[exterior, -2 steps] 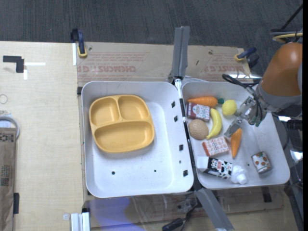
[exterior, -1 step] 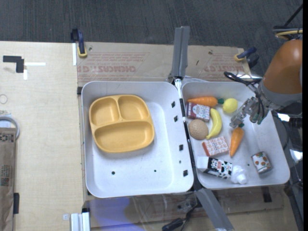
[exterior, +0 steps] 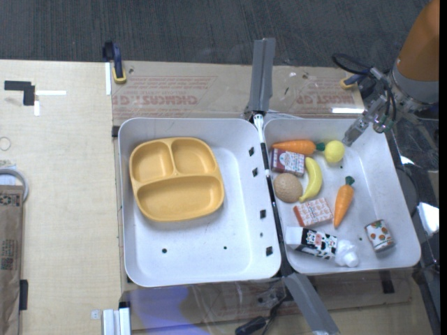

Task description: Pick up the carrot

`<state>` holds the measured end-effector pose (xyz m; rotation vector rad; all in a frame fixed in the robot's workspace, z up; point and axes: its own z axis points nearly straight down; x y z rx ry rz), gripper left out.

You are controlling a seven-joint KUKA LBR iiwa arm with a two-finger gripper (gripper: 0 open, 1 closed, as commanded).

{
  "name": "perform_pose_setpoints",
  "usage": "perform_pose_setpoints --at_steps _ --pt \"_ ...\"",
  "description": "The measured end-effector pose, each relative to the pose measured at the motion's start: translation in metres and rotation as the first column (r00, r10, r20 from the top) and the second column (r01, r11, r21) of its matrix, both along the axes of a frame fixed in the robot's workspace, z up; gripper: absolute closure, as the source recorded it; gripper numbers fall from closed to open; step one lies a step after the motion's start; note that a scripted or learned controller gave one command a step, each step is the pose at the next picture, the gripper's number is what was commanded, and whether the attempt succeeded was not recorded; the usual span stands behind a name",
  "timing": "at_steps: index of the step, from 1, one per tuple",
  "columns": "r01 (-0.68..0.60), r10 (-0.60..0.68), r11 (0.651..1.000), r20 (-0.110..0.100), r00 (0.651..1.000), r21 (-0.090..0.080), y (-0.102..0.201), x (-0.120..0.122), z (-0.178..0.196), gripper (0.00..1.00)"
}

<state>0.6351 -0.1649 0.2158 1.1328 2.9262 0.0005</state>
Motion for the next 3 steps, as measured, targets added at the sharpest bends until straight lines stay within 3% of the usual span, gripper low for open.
perform_pose_setpoints --at_steps 1,2,3 --pt "0.261 -0.261 0.965 -0.001 0.965 0.000 -0.045 0.013 0.226 1.00" --pt "0.261 -0.261 0.965 -0.002 0.965 0.000 -0.045 0.013 0.226 0.00" --pt "0.255 -0.255 0.967 -0.003 0.967 0.000 -0.057 0.002 0.055 0.00"
